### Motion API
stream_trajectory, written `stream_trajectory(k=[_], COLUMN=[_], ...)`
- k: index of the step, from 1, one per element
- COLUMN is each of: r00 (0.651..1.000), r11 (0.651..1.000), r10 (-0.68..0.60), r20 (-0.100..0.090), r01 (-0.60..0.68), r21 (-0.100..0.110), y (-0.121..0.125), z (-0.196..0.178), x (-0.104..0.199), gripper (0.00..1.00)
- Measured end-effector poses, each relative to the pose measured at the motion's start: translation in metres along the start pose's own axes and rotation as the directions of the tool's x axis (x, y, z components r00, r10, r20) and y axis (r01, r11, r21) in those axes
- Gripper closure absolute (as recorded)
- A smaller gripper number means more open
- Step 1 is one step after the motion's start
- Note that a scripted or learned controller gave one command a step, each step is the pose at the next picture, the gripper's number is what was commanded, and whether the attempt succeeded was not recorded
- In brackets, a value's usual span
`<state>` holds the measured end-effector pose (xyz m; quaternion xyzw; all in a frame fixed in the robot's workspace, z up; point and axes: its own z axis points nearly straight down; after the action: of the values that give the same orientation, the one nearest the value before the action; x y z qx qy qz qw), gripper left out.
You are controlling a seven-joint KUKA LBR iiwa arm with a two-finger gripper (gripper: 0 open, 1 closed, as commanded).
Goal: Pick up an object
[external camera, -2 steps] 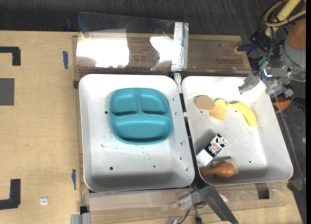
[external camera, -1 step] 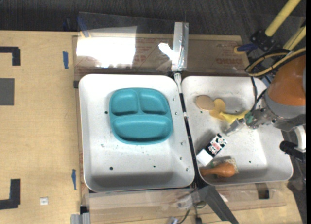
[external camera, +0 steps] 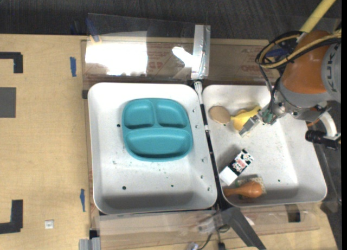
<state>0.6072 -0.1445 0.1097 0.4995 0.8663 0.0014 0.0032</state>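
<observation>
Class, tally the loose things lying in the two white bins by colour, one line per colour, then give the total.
Teal: 1, the divided plate in the left bin
Tan: 1, the rounded object
Yellow: 1, the yellow object
Black and white: 1, the small carton
Orange: 1, the orange object
Total: 5

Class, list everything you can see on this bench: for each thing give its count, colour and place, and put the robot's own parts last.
Bins: two, white, side by side on the bench.
Divided plate: one, teal, middle of the left bin.
Egg-shaped object: one, tan, top left of the right bin.
Yellow object: one, beside the tan one, at the end effector.
Small carton: one, black and white, lower middle of the right bin.
Orange object: one, near edge of the right bin.
Clear plastic sheet: one, behind the left bin.
Arm: one, grey with orange band, right.
End effector: one, over the right bin.
</observation>
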Motion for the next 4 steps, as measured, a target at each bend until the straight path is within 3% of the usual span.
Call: stream_trajectory(k=[1, 2, 3, 4], r00=[0.98, 0.98, 0.865, 0.891], r11=[0.98, 0.98, 0.865, 0.891], r10=[-0.198, -0.198, -0.501, -0.454], r20=[0.001, 0.01, 0.0, -0.005], r01=[0.198, 0.198, 0.501, 0.454], r21=[0.0, -0.011, -0.001, 0.001], y=[0.049, 0.053, 0.007, -0.011], z=[0.022, 0.005, -0.078, -0.076], x=[0.008, 0.006, 0.065, 0.11], gripper=[0.0, 1.0, 1.0, 1.0])
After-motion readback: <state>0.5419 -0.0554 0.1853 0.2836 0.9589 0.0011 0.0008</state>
